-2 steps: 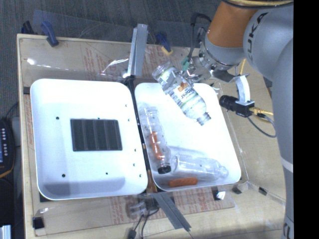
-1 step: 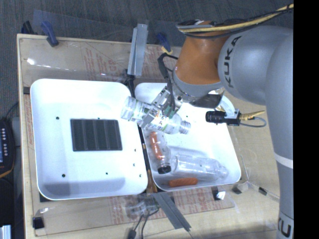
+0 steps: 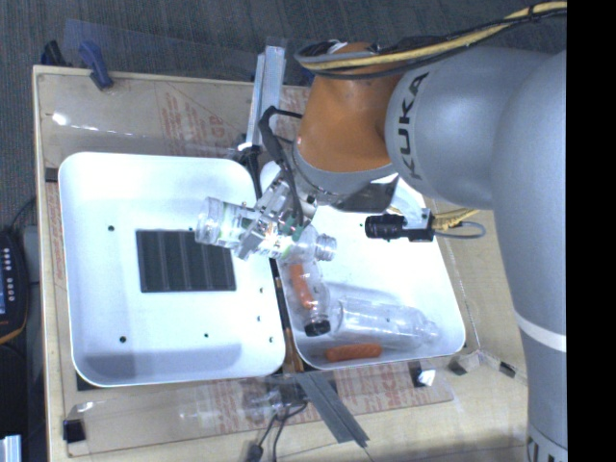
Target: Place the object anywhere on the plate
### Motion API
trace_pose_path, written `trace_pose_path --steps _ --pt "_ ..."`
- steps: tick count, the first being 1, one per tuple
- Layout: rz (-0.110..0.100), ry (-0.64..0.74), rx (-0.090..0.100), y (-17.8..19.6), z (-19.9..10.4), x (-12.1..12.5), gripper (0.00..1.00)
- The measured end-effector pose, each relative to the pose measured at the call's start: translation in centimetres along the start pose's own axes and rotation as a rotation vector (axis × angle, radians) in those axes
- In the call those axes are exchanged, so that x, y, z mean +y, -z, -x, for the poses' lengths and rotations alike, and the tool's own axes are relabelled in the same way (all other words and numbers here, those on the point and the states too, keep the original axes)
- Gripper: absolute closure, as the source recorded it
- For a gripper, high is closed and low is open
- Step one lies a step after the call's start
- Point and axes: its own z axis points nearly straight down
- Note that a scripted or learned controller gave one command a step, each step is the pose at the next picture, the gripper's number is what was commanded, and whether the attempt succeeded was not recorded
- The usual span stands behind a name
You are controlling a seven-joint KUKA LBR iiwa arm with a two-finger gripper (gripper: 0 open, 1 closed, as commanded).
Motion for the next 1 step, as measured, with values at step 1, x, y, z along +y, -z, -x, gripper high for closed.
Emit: trace_pose_path --steps 1 --pt "0.0 -0.001 -0.001 0.03 0.06 -0.05 0.0"
